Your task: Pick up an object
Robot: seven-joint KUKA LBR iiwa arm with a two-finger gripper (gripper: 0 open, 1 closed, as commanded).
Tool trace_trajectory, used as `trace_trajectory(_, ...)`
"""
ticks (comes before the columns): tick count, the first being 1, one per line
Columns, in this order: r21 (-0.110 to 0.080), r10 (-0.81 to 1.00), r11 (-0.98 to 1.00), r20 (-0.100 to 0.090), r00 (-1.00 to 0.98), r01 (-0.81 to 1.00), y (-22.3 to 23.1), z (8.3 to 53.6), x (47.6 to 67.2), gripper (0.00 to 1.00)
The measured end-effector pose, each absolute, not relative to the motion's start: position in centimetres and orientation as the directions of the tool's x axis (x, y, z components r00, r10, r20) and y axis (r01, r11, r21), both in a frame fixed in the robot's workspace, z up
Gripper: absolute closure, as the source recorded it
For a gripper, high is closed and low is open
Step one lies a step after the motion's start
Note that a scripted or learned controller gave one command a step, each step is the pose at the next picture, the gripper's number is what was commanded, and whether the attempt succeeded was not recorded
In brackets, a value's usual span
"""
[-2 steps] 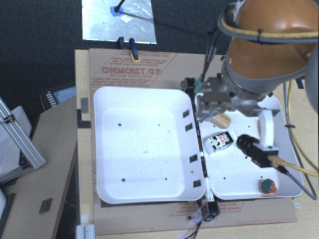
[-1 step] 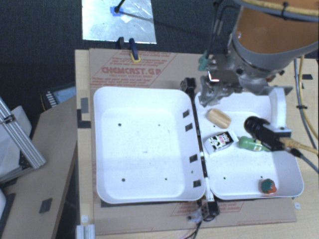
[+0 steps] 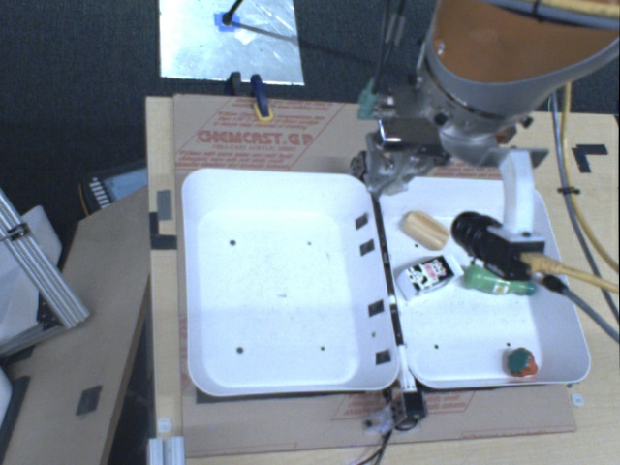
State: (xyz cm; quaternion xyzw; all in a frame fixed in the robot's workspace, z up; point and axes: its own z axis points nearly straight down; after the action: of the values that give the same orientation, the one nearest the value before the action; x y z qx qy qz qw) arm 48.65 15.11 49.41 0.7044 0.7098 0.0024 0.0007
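1. Nearest me, a red-and-green ball (image 3: 521, 361) sits in the right bin's (image 3: 465, 342) near corner.
2. Further in, a green thing (image 3: 489, 281), perhaps a toy, lies just beside a black-and-white card (image 3: 427, 275). A tan block (image 3: 424, 229) lies just behind the card.
3. At the far rim, by the seam between the bins, hangs the gripper (image 3: 386, 174). I cannot tell if it is clenched or released, and I see nothing in it.
4. My judgement: nothing is picked yet, so choosing, grasping and lifting are all left.
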Motion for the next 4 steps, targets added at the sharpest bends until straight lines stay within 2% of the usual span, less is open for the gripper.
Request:
trace_trajectory(1,0.004,1.0,0.009,0.003,-0.009,1.0,20.6,51.0,49.0,1.0)
trace_trajectory(4,0.008,1.0,0.019,0.005,-0.019,1.0,20.4,54.2,49.1,1.0)
